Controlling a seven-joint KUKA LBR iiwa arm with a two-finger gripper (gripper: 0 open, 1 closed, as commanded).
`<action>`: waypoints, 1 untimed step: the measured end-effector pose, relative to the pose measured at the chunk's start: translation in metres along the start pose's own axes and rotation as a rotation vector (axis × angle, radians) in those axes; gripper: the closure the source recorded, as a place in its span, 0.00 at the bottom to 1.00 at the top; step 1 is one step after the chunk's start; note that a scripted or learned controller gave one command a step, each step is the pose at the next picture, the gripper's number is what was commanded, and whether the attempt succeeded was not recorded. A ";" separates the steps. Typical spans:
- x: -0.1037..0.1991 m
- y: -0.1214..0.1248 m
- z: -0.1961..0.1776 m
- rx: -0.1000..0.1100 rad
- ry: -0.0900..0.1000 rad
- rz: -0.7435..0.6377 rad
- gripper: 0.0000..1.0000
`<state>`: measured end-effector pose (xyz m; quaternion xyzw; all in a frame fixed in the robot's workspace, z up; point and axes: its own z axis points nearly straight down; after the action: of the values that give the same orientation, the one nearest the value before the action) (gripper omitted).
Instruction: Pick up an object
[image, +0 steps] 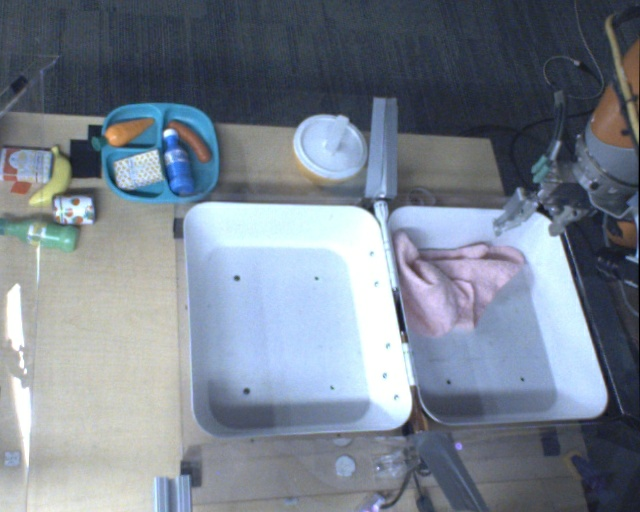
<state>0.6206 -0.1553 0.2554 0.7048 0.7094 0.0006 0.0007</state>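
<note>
Pink cloth (455, 285) lay crumpled in the right bin (570, 390), bunched against that bin's left wall and spread toward its back edge, one flap reaching right along the back. Rest of that bin's floor was bare white.

Gripper (530, 207) sat over the back right corner of the right bin, just past the cloth's right tip and apart from it. Nothing was between the fingers. How far the claw was open could not be told at this angle; the metal parts blurred together. Arm (610, 150) came in from the right, orange band visible near the top right corner.

Left bin (200, 330) sat touching the right one along a shared middle edge. A grey metal bar (381, 150) stood behind the seam between them.

On the wood bench (90, 350) behind the left bin: a yellow cup with a white lid (330, 148), and a blue divided tray (205, 165) with toy food in its compartments. Further left: a banana (52, 180), a small can (74, 209), a green bottle (40, 233) lying flat, and a small box (25, 165) at the edge.
</note>
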 end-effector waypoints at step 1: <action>-0.017 -0.019 -0.032 -0.001 -0.001 0.368 0.00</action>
<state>0.6021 -0.1720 0.2877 0.8228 0.5684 0.0006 0.0013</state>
